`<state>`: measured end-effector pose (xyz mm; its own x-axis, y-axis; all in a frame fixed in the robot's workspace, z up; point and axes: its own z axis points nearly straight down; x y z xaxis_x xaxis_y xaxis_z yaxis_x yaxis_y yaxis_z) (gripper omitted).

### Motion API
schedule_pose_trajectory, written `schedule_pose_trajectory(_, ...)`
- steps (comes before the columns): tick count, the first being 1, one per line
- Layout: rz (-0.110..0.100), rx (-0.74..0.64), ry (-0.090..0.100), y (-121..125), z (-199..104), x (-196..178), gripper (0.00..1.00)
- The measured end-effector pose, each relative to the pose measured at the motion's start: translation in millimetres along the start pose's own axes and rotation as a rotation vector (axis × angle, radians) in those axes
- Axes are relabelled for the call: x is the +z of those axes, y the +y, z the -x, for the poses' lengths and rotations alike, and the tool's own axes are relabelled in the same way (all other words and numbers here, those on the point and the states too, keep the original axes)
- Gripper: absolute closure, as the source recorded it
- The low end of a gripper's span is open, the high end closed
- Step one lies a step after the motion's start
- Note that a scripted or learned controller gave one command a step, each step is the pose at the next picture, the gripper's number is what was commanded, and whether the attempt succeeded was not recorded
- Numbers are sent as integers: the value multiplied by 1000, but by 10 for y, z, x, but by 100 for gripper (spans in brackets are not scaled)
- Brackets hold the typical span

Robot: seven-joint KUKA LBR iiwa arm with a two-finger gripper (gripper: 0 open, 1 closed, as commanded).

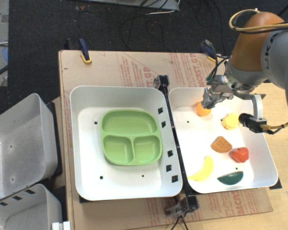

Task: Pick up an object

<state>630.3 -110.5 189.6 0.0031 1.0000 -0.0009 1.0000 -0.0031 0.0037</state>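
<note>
**Pincer over the orange piece, right bin**

Pincer point(210, 101) sits at the far left corner of the right bin point(271, 164), its tip directly above a small orange piece point(203, 110), and from my remote seat I cannot tell whether its fingers are apart, together or clamped on anything (they are dark and merge with the wrist hardware). I see the orange piece's lower half showing below the tip, resting on the bin floor near the rear wall. The grey arm point(278, 56), with its orange band point(252, 37), enters from the right and bends down to this corner.

I count five other toy pieces in the same bin. A pale yellow piece point(230, 121) lies to the right of the orange one, just beside a black attachment point(249, 121) on the arm. A tan waffle-like piece point(221, 144) lies near the middle, with a red piece point(239, 154) just beside it on the right. A yellow banana point(202, 169) and a dark green piece point(230, 178) lie near the front wall, apart from each other.

The left bin point(81, 176) holds a light green divided tray point(131, 137) lying flat at its centre. Both bins rest on a cardboard sheet point(134, 66).
</note>
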Motion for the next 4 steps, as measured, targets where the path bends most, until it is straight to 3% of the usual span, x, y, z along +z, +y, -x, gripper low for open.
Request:
schedule_pose_trajectory(1, 1, -7, 0, 40, -84, -585, 100)
schedule_pose_trajectory(2, 0, -7, 0, 50, -85, -890, 100)
schedule_pose_trajectory(4, -4, -11, 2, 41, -1089, -784, 100)
